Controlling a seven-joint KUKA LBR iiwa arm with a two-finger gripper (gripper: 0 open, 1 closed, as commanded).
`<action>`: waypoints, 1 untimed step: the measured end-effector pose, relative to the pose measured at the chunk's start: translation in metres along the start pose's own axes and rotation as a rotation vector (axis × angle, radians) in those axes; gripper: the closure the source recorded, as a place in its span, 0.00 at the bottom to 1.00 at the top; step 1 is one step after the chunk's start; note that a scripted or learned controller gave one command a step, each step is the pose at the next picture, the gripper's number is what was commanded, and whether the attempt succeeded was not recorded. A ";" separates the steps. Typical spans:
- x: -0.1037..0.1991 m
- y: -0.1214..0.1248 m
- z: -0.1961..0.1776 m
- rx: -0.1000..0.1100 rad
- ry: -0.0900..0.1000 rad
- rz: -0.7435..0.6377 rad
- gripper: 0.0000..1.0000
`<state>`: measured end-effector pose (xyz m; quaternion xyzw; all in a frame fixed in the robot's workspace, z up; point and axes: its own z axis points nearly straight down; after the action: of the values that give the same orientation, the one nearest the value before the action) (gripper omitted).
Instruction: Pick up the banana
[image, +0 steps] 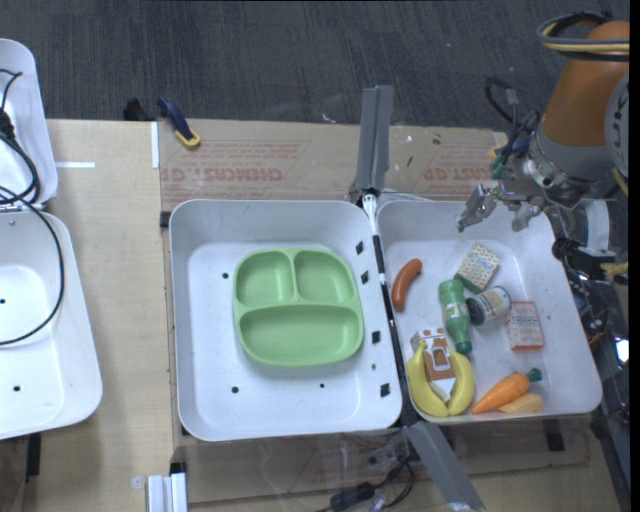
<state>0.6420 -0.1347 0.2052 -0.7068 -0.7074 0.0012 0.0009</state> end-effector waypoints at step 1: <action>0.010 -0.055 0.115 0.000 0.000 0.310 0.00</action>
<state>0.5870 -0.1248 0.0907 -0.8075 -0.5899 0.0012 0.0005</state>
